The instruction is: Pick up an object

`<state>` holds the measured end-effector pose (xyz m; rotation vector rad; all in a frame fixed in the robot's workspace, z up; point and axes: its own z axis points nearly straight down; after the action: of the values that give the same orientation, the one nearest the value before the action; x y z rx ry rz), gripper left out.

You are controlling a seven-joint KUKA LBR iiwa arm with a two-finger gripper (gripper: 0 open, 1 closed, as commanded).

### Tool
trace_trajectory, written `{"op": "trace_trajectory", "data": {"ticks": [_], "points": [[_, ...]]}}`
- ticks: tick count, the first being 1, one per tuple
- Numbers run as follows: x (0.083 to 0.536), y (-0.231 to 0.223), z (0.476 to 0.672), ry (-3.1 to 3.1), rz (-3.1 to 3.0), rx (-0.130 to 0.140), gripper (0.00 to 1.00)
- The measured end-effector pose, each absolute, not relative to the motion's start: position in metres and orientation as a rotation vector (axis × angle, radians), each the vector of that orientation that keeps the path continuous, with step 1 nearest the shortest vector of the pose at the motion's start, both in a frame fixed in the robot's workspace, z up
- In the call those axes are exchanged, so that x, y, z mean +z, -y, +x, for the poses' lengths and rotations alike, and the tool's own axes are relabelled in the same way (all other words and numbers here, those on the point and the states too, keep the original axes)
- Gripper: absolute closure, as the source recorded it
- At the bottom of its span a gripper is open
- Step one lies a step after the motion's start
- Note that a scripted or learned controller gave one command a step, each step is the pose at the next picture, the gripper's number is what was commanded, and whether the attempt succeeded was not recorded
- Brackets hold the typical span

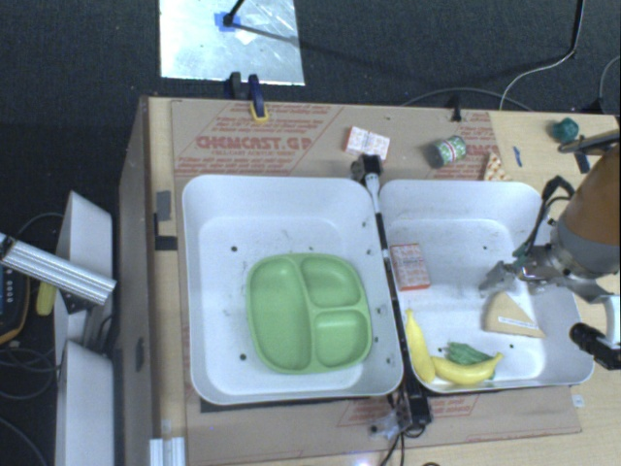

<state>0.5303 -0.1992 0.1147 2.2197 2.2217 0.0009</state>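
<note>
Gripper (500, 278) sits low in the right-hand bin (456, 198), reaching in from the right edge of the camera view, grey wrist w/ orange band above it. Finger state: cannot tell; metal parts at the tip are too small and blurred to read an opening. Nothing is visibly between them, so no hold is recorded.

Nearest item: pale wedge-shaped piece (511, 316), looks like a cheese slice, lying flat on the bin floor just below and slightly right of the tip. Touching or just apart: cannot tell. Judged the likeliest target, given how the tip hangs close over its upper corner.

Other contents, rel. to tip:
- Small red-and-white card or packet (409, 265), to the left, against the divider wall, well apart.
- Banana (420, 348), below-left, lying along the divider.
- Second banana (468, 369), below, along the near wall, w/ a green leafy piece (468, 353) resting on it.

Items crowd the near and left walls; looks like scatter, not deliberate arrangement. Wedge lies in open floor, so approach from above is unobstructed; being flat and thin, it may slip from a pinch.

Left-hand bin (272, 194), far left of tip, holds a green divided plate (309, 312), flat on the floor.

Status: pick not yet achieved, on visible evidence.
</note>
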Motion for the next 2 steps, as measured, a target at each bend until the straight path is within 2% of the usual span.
{"op": "trace_trajectory", "data": {"ticks": [1, 2], "points": [[0.131, 0.207, 0.510, -2.221, 2.220, 0.001, 0.00], [0.140, 0.193, 0.492, -2.221, 2.221, 0.001, 0.00]]}}
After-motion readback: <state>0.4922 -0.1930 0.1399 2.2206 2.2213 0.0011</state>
